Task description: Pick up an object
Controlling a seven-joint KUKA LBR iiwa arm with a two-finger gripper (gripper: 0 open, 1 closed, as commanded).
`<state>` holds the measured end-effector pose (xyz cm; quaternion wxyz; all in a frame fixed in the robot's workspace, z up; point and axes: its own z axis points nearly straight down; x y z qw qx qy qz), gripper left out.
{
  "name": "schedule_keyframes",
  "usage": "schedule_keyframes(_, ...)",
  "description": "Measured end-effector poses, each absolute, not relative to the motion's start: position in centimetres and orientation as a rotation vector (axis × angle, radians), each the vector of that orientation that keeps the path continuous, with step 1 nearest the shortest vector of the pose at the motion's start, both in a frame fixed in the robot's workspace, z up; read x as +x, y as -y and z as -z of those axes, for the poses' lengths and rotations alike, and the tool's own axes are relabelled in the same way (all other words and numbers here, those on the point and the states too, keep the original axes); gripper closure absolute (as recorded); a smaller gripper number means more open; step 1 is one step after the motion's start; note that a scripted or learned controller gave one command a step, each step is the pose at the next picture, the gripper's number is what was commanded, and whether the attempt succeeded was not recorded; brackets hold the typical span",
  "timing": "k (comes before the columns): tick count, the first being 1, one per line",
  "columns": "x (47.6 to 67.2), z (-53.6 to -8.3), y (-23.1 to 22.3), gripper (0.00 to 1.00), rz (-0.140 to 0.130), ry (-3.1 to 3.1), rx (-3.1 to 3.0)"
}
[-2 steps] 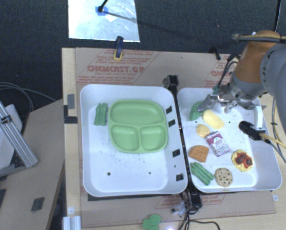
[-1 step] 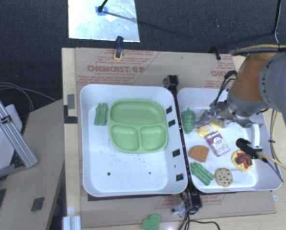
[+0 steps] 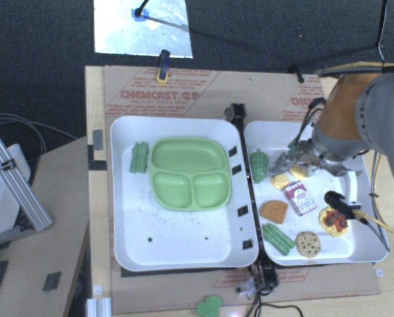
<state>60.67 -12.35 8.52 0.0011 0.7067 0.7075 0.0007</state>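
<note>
In the left bin lie a green bean and a green tray. The right bin holds the candidates: pepper, cheese, waffle, carton, cookie, pizza. The gripper sits low at that bin's upper middle, over the cheese; I cannot tell whether it is apart or together. The items crowd together there, so it may well nudge the pepper or close on nothing.

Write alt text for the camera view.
A grey robot arm reaches from the right, its gripper low over toy food in the right white bin: a cookie, a waffle, green pieces. The left bin holds a green divided plate.
</note>
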Motion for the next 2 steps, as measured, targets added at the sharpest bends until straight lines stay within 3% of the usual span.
schedule_keyframes(1, 60.9, -9.8, 12.4, 1.00, -0.007, -2.218, 2.214)
schedule_keyframes(2, 61.2, -19.0, 5.7, 1.00, -0.015, -2.228, 2.205)
